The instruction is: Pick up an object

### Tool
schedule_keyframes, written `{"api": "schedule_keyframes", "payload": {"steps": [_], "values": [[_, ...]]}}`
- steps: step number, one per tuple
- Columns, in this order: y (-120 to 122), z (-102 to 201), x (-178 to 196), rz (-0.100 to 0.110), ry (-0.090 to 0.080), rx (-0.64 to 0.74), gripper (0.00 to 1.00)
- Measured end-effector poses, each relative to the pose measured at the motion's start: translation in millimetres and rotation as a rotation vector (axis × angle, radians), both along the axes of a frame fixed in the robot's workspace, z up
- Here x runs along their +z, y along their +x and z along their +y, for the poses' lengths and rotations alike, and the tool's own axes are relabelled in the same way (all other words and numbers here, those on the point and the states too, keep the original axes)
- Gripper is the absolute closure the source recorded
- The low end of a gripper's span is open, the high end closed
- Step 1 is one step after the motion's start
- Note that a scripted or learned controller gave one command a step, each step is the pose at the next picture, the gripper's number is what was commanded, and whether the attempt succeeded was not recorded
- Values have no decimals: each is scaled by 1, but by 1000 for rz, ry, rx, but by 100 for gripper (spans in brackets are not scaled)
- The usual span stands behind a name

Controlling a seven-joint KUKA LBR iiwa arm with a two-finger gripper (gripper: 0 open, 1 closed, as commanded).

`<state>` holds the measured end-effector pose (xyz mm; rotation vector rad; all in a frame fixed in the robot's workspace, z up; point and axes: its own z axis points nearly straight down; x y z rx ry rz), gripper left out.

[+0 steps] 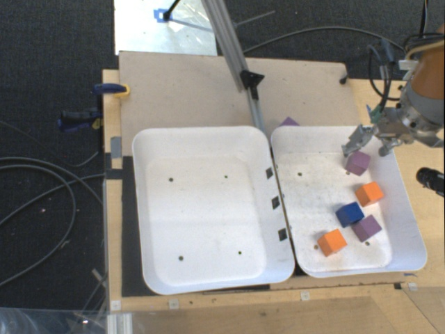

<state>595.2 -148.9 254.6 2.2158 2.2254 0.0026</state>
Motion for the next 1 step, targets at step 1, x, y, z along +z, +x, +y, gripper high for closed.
{"api": "schedule_keyframes", "payload": {"steps": [1], "values": [[-78, -24, -91, 11, 1, -8, 0]]}}
